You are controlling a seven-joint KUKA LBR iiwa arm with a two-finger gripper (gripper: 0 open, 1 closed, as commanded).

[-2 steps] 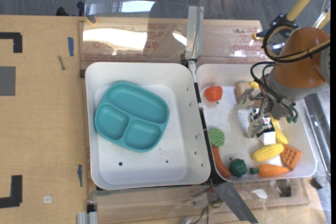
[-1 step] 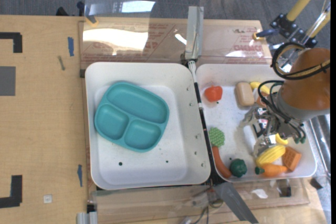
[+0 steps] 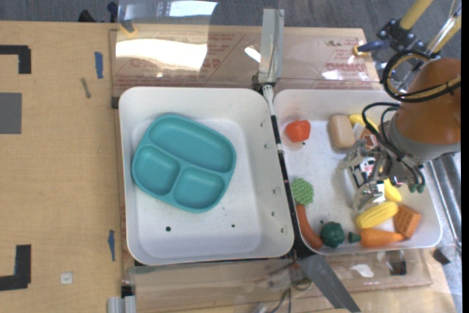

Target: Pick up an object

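Toy foods are lying scattered in the right bin (image 3: 432, 234): a corn cob (image 3: 377, 215), a carrot (image 3: 381, 237), a tomato (image 3: 297, 130) and a bread roll (image 3: 341, 131). The gripper (image 3: 370, 183) is hanging low over the bin, just above the corn cob; its opening cannot be made out. A teal divided plate (image 3: 183, 162) is sitting in the left bin (image 3: 139, 231).

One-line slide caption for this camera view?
Arm's claw lowered among toy foods in the right bin; teal divided plate lies in the left bin.

One fixed camera overhead, slanting down on both bins (image 3: 146, 102).
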